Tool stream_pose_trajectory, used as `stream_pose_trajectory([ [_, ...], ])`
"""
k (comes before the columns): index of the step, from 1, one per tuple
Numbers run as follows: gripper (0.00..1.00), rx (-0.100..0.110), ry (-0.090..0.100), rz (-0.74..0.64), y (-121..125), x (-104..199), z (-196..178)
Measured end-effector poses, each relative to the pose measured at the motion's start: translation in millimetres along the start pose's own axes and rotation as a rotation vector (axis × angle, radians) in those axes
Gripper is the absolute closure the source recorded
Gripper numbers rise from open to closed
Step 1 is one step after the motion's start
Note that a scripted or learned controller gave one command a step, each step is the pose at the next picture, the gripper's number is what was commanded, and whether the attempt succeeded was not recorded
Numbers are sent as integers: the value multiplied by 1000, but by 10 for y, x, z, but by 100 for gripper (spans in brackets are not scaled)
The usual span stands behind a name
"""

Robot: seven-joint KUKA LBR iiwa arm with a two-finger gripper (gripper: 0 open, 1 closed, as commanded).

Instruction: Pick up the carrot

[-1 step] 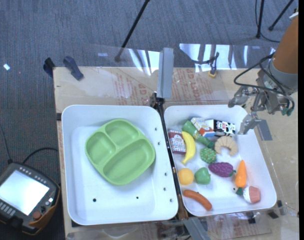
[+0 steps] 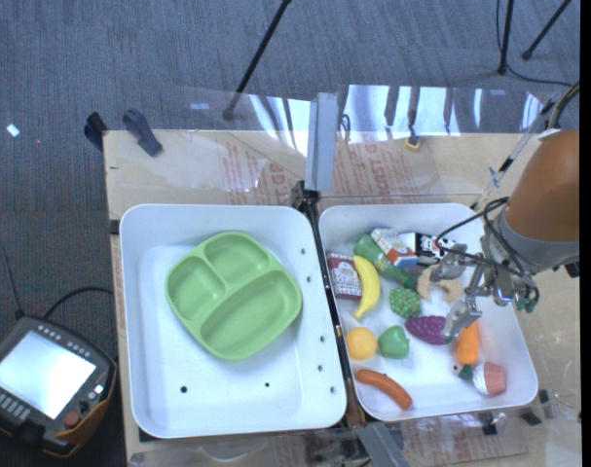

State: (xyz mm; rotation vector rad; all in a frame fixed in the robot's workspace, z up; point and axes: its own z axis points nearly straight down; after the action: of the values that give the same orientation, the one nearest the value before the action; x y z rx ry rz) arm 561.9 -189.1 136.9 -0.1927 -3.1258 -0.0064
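Carrot (image 2: 467, 343) lies at right bin's (image 2: 525, 363) right side, gripper (image 2: 463, 316) just above it w/ fingers spread, nothing pinched — purple veg (image 2: 427, 330) & pink item (image 2: 492, 378) crowd it, so fingers may snag a neighbour or slip off.

Faint red print across the clear sheet (image 2: 276, 168) taped over the tabletop (image 2: 149, 178), seen reversed, too blurred to read. Printed labels on the small red carton (image 2: 345, 276) and the white packet (image 2: 392, 244) in the right bin (image 2: 514, 343): no legible words. No readable numbers or brands anywhere.
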Motion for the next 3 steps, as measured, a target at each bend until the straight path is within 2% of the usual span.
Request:
stream_pose_trajectory([
  [1,0,1,-2,50,-123,492,532],
  [2,100,1,-10,43,-94,458,403],
  [3,100,1,-21,170,469,641,-801],
])
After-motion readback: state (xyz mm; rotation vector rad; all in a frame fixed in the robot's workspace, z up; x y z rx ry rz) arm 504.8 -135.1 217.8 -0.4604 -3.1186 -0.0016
